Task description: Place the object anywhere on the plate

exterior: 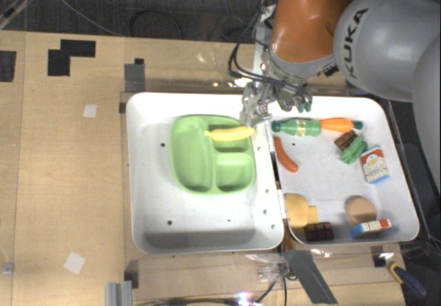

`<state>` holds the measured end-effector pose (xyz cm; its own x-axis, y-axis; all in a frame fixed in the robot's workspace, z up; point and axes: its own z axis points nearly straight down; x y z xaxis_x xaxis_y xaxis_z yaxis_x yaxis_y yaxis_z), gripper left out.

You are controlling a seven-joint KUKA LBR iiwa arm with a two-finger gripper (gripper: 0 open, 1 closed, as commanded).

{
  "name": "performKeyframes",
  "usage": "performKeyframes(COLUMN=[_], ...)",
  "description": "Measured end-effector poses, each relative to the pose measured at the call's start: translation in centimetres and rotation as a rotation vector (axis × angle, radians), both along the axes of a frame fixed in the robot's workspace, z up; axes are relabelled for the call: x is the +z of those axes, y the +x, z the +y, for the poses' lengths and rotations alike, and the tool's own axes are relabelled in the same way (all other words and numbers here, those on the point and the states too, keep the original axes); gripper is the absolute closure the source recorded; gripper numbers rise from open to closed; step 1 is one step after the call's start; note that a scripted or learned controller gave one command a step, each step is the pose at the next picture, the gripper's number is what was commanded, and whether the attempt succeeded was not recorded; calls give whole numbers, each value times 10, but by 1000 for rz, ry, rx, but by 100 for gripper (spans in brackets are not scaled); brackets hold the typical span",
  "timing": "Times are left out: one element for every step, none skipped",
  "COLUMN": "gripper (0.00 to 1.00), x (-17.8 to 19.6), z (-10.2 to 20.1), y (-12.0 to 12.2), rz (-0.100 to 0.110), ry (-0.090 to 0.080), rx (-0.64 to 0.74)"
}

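Camera view: on the desk (62,160), the left bin (148,222) carries a green divided plate (200,160). A yellow banana (231,134) lies on the plate's upper right rim, its long axis running left to right, right end beside the fingers (253,110). Whether the fingers are parted or closed cannot be told. The right bin (396,180) carries a green bottle (298,127), a carrot (337,124), a red sausage (285,156), a small carton (374,165) and a chocolate bar (319,231).

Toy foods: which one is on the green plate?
The yellow banana, lying across the green plate's upper right rim. All the other toys sit in the right bin.
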<state>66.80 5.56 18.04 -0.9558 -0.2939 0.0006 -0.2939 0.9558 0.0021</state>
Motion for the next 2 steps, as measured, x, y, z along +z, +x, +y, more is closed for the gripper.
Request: performKeyframes(gripper=[100, 100], x=[-38, -39], z=[74, 140], y=[1, 2], rz=[-10, -15], ry=[3, 3], rx=[101, 394])
